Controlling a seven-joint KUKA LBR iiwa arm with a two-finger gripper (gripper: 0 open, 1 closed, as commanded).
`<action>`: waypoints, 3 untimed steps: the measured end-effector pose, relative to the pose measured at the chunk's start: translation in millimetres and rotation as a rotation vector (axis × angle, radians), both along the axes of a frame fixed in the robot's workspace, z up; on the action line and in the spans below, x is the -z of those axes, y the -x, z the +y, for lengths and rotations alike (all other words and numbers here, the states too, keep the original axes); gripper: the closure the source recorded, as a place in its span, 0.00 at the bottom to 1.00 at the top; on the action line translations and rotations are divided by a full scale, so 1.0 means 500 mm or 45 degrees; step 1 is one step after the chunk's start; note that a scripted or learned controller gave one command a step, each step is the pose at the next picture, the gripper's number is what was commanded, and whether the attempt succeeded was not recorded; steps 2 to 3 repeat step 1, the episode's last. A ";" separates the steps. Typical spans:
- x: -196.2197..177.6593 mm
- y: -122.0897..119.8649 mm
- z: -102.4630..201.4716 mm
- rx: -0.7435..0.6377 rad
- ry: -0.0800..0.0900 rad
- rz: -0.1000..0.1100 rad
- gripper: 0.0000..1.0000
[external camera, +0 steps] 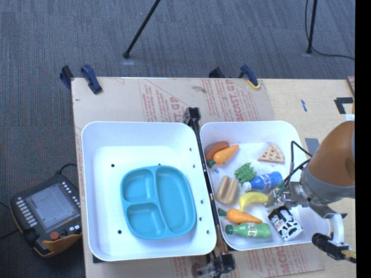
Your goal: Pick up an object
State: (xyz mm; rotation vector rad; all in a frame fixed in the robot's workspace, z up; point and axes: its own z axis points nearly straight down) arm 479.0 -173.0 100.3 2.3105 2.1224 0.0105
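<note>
Two white bins sit side by side on a brown board. The left bin [98,155] holds a blue plate [157,201] with three parts in it. The right bin [255,129] is full of toy food.

At the top of the right bin a carrot [227,153] lies on a brown sausage [215,149]. A waffle slice [271,154] lies near the top right corner. A green leafy veggie [246,171] is in the middle, and just below it lies a bottle with a blue wrap [264,181]. A hot dog bun [227,190] sits to the left of the bottle. A yellow banana [253,199] is under the bottle. Another carrot [243,216] lies below the banana, and a green bottle [249,230] lies near the bottom edge. A black and white milk box [285,223] is at the bottom right, just beside the green bottle.

The arm comes in from the right. Its gripper [283,197] hangs low over the right bin, between the banana and the milk box, close above the box. I cannot tell how wide it is open, and I see nothing held in it.

A grey hand controller [45,213] lies on the floor to the left.
</note>
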 end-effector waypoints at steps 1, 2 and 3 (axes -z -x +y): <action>-0.250 0.005 0.107 0.231 -0.001 0.011 1.00; -0.250 0.005 0.107 0.231 -0.001 0.011 1.00; -0.250 0.005 0.107 0.231 -0.001 0.011 1.00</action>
